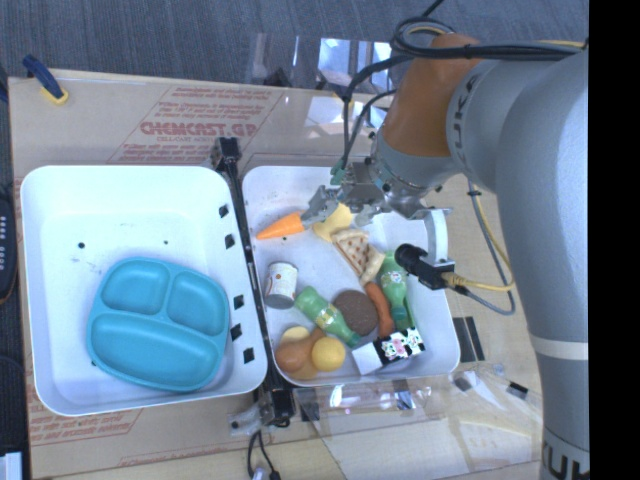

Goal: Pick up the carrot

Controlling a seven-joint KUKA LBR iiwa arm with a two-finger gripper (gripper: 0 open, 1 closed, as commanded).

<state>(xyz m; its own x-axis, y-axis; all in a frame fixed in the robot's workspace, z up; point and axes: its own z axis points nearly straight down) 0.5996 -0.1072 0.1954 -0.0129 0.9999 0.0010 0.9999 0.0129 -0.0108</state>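
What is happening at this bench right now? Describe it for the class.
A grey robot arm with an orange band reaches in from the right, its gripper low over the far end of the right white bin. The small orange carrot lies on the bin floor just beside it, not lifted. Other toy foods crowd the near part of that bin, among them a slice of pizza and a brown cookie. The left white bin holds a blue divided tray.

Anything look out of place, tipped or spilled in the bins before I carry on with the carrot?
Nothing spilled. The carrot lies flat near the right bin's top left, apart from the toy food heaped along that bin's lower half. The blue tray sits askew in the left bin.
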